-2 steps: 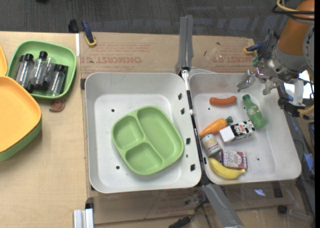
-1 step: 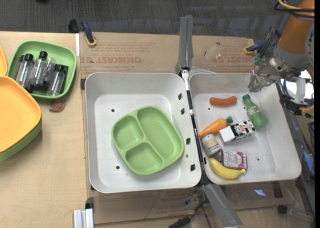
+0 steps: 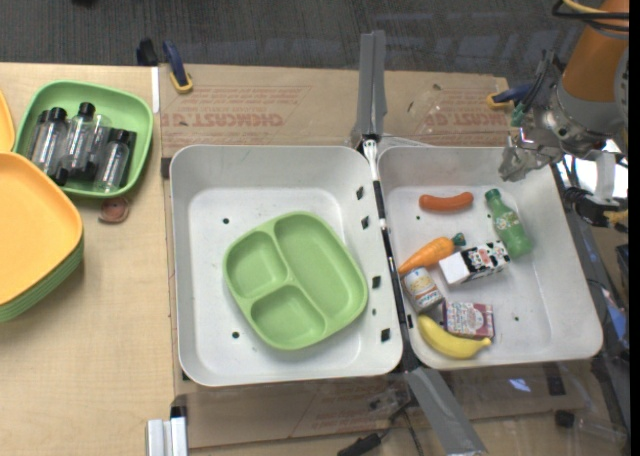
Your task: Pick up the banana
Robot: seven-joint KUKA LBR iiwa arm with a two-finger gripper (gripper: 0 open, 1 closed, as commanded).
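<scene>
banana [image 3: 455,340] not yet picked.
it lies at the right bin's [image 3: 560,339] 6 o'clock; gripper [image 3: 517,162] hangs near 1 o'clock, jaws unclear.

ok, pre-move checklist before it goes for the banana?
1. Banana in view, near front edge of right bin: ok.
2. Banana top free of cover: ok.
3. Room around it: not ok, pink packet touches it and a small jar sits close.
4. End effector over banana: not ok, it is at the bin's far rim.
5. End effector carrying nothing: ok.
6. Finger opening: cannot tell.
</scene>
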